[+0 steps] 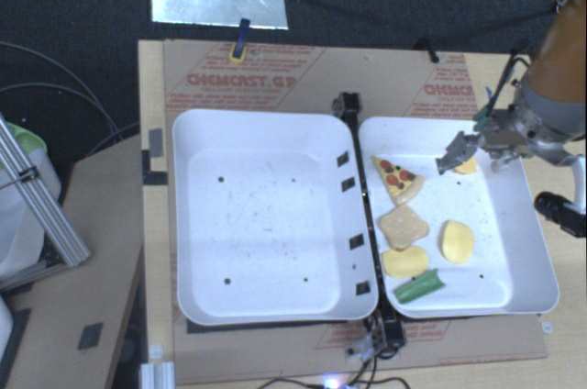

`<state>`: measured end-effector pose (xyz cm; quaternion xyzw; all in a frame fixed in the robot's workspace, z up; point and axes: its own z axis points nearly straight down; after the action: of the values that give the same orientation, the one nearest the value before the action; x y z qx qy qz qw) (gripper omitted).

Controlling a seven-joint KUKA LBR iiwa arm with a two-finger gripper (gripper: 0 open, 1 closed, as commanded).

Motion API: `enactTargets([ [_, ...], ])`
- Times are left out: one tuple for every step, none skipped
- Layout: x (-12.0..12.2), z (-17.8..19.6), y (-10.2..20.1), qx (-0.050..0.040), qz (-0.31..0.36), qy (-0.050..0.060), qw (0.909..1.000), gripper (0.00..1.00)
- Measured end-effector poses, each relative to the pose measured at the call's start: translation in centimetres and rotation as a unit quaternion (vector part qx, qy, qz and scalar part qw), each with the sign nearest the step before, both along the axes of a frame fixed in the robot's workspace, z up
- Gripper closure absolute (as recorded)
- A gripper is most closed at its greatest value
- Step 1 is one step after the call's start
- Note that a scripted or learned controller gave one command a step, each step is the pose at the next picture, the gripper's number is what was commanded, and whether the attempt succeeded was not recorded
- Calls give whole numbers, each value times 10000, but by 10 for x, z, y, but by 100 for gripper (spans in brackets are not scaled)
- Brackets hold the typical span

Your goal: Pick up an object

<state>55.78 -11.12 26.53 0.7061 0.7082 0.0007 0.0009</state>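
Left bin [266, 222] bare — open access; right bin [514, 268] left half crowded.

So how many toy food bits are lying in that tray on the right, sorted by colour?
Yellow: 3, an oval piece, a flat piece, and a bit partly hidden beside the gripper
Tan: 1, the bread slice
Green: 1, the bean pod
Mixed red and yellow: 1, the pizza slice
Total: 6

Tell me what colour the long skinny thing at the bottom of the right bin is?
Green. The long skinny thing shows in the camera view, just below a pale yellow piece.
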Motion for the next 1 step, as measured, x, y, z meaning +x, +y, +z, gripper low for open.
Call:
enactTargets([
  [-75, -85, 70, 29, 27, 74, 10000, 0],
])
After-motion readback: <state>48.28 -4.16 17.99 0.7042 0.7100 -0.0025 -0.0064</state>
